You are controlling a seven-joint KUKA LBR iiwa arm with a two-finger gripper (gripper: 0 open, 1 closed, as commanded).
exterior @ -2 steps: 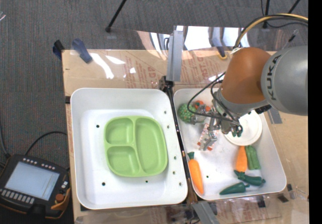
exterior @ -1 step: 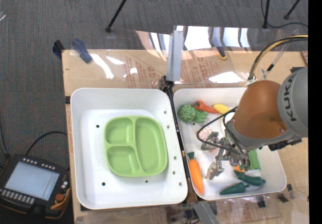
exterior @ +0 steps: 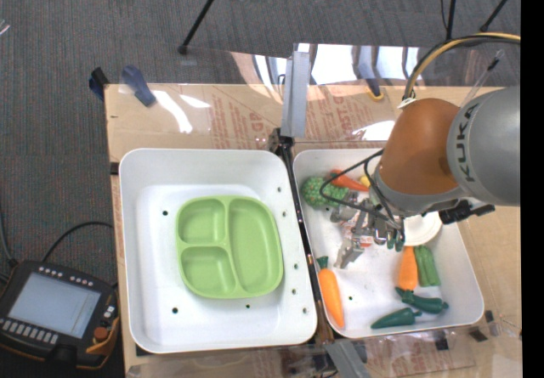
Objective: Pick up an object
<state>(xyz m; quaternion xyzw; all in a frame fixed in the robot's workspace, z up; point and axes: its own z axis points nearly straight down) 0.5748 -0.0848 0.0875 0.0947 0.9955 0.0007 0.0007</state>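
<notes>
The arm's pincer [exterior: 355, 242] hangs low over the middle of the right bin [exterior: 470, 279], fingers spread, nothing between them. Toy food rings it: a carrot [exterior: 331, 295] near the left wall, a green knobbly piece [exterior: 314, 189] up by the far corner, an orange and a green piece [exterior: 416, 267] to the right. The grasp seems not yet made; next it must settle over one item and close. Bare floor lies below the pincer, walls near. A green plate [exterior: 229, 246] sits in the left bin [exterior: 136, 198].

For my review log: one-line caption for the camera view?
End effector low in right bin among toy vegetables; green divided plate in left bin.
</notes>
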